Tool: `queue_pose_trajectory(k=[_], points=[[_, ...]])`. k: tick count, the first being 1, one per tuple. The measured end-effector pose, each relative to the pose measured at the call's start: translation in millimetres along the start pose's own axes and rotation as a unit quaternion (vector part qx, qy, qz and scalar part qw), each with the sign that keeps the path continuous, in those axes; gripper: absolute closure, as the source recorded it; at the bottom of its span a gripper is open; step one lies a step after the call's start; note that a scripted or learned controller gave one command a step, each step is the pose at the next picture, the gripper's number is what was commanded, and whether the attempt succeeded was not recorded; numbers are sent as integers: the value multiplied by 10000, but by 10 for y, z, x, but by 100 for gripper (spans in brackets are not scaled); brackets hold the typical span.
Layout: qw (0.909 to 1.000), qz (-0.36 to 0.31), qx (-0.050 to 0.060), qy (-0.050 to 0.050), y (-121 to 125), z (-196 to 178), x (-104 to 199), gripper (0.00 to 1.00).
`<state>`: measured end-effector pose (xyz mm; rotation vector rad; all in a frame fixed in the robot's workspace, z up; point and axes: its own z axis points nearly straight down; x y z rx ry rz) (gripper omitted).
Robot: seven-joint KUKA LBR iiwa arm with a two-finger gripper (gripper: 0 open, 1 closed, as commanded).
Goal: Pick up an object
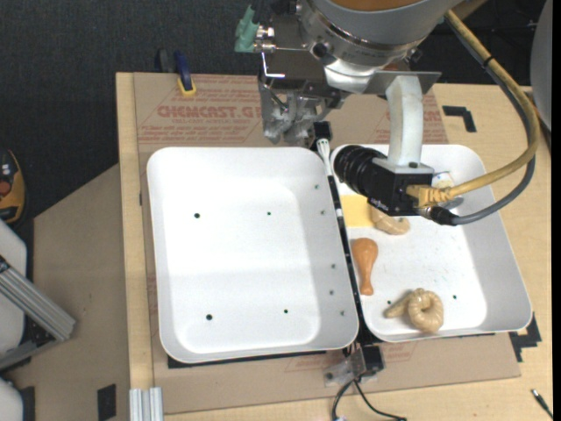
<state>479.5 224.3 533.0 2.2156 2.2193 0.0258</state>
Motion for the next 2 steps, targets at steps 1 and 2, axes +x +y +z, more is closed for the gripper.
queue_pose_trajectory(k=[1,2], points=[[9999,92,65,-53,-2,-49,-1473,100],[9998,-13,172,-59,-52,1628,-864,100]])
